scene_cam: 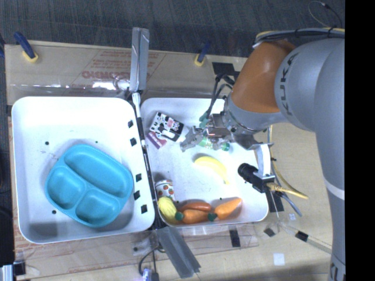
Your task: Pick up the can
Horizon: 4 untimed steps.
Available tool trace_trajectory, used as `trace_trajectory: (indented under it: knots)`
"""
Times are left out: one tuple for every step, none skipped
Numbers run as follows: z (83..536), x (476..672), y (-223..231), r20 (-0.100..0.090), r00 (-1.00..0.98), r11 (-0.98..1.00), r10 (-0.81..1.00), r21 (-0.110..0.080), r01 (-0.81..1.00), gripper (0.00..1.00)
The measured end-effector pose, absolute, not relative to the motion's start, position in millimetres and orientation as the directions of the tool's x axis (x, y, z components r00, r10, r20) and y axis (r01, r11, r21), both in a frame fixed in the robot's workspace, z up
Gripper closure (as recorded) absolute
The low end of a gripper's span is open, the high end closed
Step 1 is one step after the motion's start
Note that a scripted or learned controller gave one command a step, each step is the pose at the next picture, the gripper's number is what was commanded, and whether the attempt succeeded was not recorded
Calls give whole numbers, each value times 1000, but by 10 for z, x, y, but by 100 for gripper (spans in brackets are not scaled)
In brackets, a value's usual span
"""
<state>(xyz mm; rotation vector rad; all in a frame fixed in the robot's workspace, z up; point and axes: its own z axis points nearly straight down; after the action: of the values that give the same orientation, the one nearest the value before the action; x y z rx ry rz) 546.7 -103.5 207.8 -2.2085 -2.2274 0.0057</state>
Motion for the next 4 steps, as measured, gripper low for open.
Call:
trace_trajectory:
  knots:
    - [1515,5474,-980,0,-27,27,1000,-6,1000,0]
    - [1132,5050,-987,1,-37,37,999,-5,999,0]
    - [918,4844,-974,1,-253,253,967,0,967,0]
    - [1917,5434,-313,1,-289,289,957,-2,957,0]
